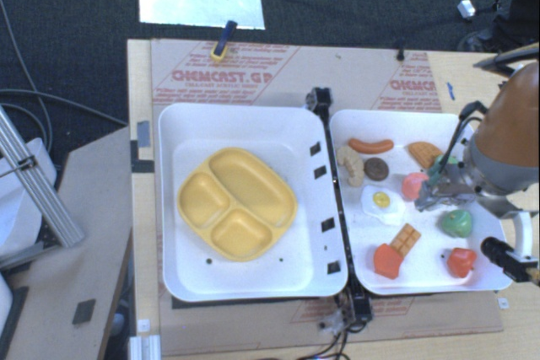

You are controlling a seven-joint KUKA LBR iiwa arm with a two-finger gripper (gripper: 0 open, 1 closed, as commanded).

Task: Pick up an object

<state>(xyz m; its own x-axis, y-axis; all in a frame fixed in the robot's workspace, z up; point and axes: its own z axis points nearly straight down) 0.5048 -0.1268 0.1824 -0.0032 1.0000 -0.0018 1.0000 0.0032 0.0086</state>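
The right bin (pixel 353 124) holds several toy foods: a red sausage (pixel 371 146), an orange pastry (pixel 424 153), a beige piece (pixel 350 167), a brown round piece (pixel 376 170), a pink piece (pixel 413 185), a fried egg (pixel 381 202), a green piece (pixel 457 222), a waffle (pixel 406 238), an orange-red block (pixel 387 261) and a red pepper (pixel 460 263). My gripper (pixel 428 199) hangs low in this bin, just below and right of the pink piece and left of the green one. Nothing visibly sits in its grasp.
The left bin (pixel 177 265) carries a yellow divided plate (pixel 237 202). A black divider (pixel 331 181) runs between the bins. The arm's grey body (pixel 506 156) covers the right bin's right side.
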